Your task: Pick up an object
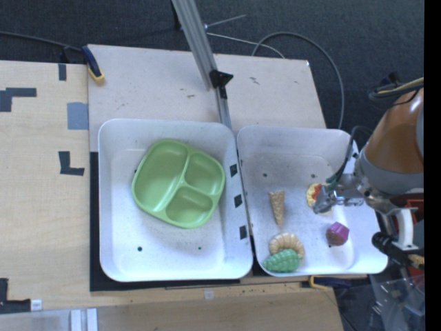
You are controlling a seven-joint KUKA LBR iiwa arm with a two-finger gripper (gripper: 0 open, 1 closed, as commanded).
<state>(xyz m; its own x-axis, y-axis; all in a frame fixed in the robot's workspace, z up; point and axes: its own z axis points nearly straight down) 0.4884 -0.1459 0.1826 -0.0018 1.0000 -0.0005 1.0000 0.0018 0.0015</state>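
Gripper (322, 200), at the end of the grey arm (394, 154) reaching in from the right, hangs low over the right bin (293, 140), its tip beside a small red-and-yellow object (313, 194) near the bin's right wall; whether the fingers are spread or pressed together cannot be told, and nothing is seen pinched between them. Nearest the viewer, along the front wall of the right bin: a green knobbly object (282, 261) touching a tan ridged object (286, 243) just behind it; to their right, apart from them, a small purple object (337, 234). Further back, mid-bin: a tan cone-shaped object (277, 205), lying with its point toward the front. The red-and-yellow object, closest to the gripper, is the likely target; partly hidden by the gripper, its shape is unclear. Judged small, light and rigid, probably a moulded plastic toy with a smooth surface that may slip; a hold across its narrow middle would suit, with care for the bin wall close by. Left bin (114, 205): a green divided plate (179, 183) with three compartments, lying tilted to the bin's edges. Behind both bins: the pale surface (151, 81), crossed by a slanting metal bar (196, 36)
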